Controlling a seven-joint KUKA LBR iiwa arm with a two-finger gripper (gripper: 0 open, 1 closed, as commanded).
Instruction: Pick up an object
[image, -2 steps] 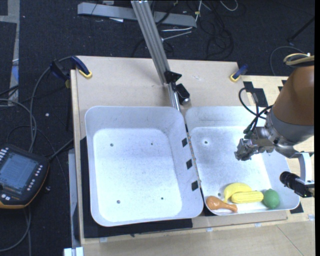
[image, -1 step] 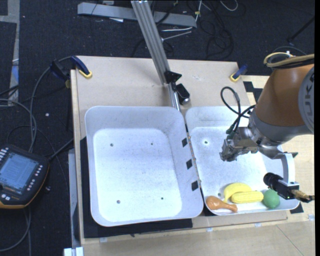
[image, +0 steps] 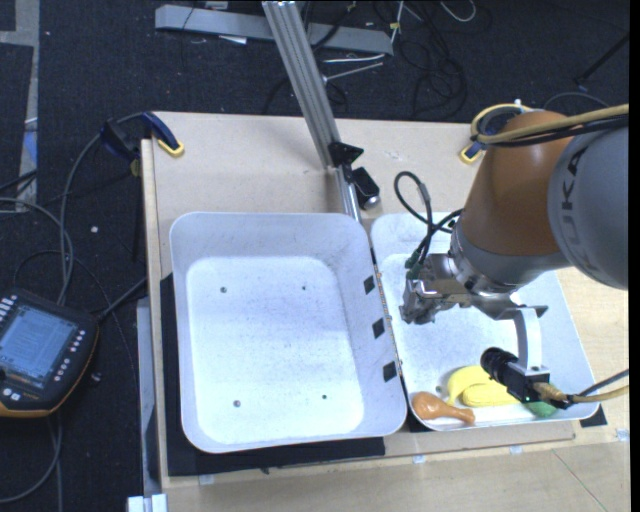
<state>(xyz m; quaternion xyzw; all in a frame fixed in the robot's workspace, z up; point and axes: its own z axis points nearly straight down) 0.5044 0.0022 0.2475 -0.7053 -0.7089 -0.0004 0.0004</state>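
On your desk (image: 250, 150), the left bin (image: 190, 300) sat beside the right bin (image: 455, 345). The arm's fingers (image: 413, 308) hung over the right bin close to its left wall, and you could not tell whether they were spread or closed. An orange thing (image: 440, 407), a yellow thing (image: 472, 388) and a small green thing (image: 543, 407) lay along that bin's near edge, apart from the fingers.

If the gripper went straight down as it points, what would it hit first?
Probably the bare floor of the right bin; the gripper hangs clear of the yellow object and orange object. Depth is unclear.
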